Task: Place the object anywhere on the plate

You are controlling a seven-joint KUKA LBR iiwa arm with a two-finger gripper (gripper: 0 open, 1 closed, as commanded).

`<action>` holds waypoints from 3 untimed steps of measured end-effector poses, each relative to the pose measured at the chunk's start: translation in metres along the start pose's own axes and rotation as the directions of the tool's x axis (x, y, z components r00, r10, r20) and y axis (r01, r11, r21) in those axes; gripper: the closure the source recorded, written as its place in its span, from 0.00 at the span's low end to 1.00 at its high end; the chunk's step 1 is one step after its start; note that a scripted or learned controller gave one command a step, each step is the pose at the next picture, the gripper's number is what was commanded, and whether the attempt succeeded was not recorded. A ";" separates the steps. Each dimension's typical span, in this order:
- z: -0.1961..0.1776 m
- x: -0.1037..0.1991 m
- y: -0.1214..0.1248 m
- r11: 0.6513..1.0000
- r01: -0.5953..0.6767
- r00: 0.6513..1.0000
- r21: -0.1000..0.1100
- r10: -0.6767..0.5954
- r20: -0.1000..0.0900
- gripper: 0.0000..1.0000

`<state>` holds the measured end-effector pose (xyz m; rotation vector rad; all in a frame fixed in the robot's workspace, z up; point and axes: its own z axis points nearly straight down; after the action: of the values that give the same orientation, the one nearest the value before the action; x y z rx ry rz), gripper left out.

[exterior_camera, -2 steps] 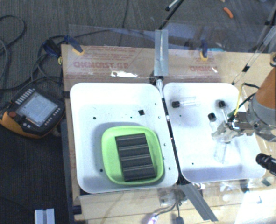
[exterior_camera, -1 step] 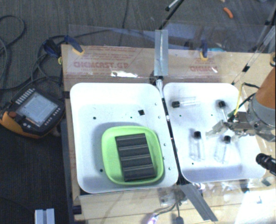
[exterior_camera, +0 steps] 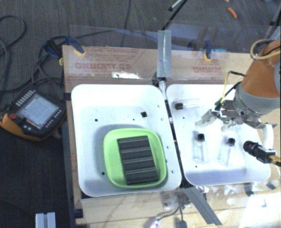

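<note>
A light green plate (exterior_camera: 110, 148) lies in the front half of the left bin (exterior_camera: 83, 127). A dark grey ridged block (exterior_camera: 138, 159) rests flat on it, covering most of its middle. My gripper (exterior_camera: 221, 119) hangs over the right bin (exterior_camera: 216, 175), toward its back right, below the orange-banded wrist (exterior_camera: 261, 77). It is above and apart from two clear vials with black caps (exterior_camera: 199, 147) (exterior_camera: 227, 151) that lie on the bin floor in front of it. I see nothing of the task between the gripper and the plate.
A third clear vial (exterior_camera: 185, 105) lies near the back of the right bin. A small black piece (exterior_camera: 143, 114) sits in the left bin behind the plate. The wall between the bins (exterior_camera: 171, 127) separates gripper and plate. A pendant (exterior_camera: 33, 113) lies left of the bench.
</note>
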<state>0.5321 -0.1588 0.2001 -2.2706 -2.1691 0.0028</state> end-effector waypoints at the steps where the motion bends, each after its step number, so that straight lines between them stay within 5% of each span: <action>1: -0.061 0.033 0.028 0.998 0.062 0.998 -0.001 -0.062 0.002 0.00; 3: -0.071 0.137 0.113 0.974 0.226 0.974 -0.002 -0.226 0.004 0.00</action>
<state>0.6510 -0.0275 0.2706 -2.0110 -2.4166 0.0042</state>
